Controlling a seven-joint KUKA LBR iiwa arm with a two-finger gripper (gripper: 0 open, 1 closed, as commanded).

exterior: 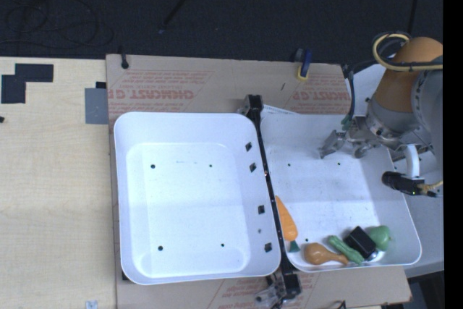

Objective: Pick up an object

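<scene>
My gripper (340,143) hangs over the far half of the right bin (318,184), near its far right corner. Its two fingers (327,148) look spread apart with nothing between them, so I carry nothing.

The things I could take all lie along the near edge of that right bin. An orange carrot-like piece (286,221) rests against the near left wall, just beside the divider between the bins. Toward the near right corner sits a cluster: a tan pear-shaped piece (322,253), a green elongated piece (346,248) touching it, a black block (360,241) lying on or against the green one, and a round green piece (379,235) just beside the block. The left bin (188,199) offers me no target.

I judge this to be the approach step: no object chosen by contact yet, my wrist well apart from every candidate. My next move calls for travelling toward the near edge and coming down with my fingers apart. The orange piece looks the cleaner target since it lies alone, though the wall beside it may crowd one finger; the cluster risks a grasp that catches two things or slips
</scene>
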